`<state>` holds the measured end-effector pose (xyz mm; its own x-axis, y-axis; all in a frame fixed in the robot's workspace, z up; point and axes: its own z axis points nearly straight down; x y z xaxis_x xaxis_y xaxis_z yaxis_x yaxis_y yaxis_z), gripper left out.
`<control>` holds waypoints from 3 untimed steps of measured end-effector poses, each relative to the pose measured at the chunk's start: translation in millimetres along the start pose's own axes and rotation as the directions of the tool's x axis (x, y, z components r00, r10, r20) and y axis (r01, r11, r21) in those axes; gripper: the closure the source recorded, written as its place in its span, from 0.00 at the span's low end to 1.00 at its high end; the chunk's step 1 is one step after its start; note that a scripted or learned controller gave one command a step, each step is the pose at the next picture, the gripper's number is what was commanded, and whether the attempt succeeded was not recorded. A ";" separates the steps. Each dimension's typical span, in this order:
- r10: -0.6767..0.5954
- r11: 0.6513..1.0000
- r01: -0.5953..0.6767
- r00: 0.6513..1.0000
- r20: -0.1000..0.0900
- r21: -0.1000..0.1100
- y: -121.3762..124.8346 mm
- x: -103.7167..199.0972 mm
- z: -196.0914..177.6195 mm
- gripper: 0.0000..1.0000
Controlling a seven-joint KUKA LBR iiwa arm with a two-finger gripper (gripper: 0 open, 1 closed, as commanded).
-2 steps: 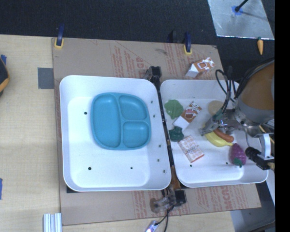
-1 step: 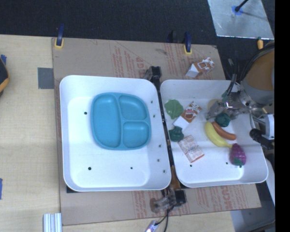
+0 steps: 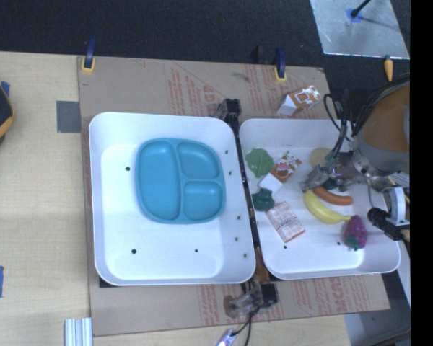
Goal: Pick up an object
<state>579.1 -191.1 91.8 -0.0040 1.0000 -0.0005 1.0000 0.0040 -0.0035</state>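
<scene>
End effector [image 3: 330,176]: low over the right bin [image 3: 303,265], at the bin's far right side; its metal parts run together from this angle, so I cannot tell how far open it is, and I see nothing clearly held in it.
Arm [image 3: 386,125]: comes in from the right and hangs over that corner of the bin, shading what lies under it.
Likeliest target: the orange sausage-shaped toy [image 3: 333,197], just below the end effector and possibly touching it, though the view is too murky there to be sure.
Close neighbour: the banana [image 3: 323,209] lies just beyond the sausage toy, the two touching or nearly so.
Further off: the purple grapes [image 3: 355,231] sit below and to the right; a red-and-white packet [image 3: 285,166] and a green leafy toy [image 3: 259,161] lie to its left; a flat wrapper [image 3: 284,220] and a dark green piece [image 3: 263,199] lie lower left.
Left bin [image 3: 115,265]: well apart to the left, carrying only a blue divided plate [image 3: 180,179].
Risk, crowding: closing here could catch sausage and banana together, or push one aside and grip neither.
Risk, shape: the sausage toy is round and smooth, so I judge it may roll or squirt out of an off-centre pinch.
Risk, wall: the bin's right rim is near, and a descent drifting that way could strike it.
Risk, empty lift: with the tips hidden, a miss would be hard to notice until the arm rises.
</scene>
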 end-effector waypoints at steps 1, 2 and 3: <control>-0.002 1.000 0.002 1.000 0.000 0.000 -29.2 72.3 0.3 0.00; -0.004 1.000 0.004 1.000 0.001 0.002 -29.3 71.2 -9.9 1.00; -0.004 1.000 0.004 1.000 0.001 0.002 -29.3 71.2 -9.9 0.00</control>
<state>549.5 -120.0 101.7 -0.0084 1.0000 -0.0017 1.0000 0.0084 -0.0053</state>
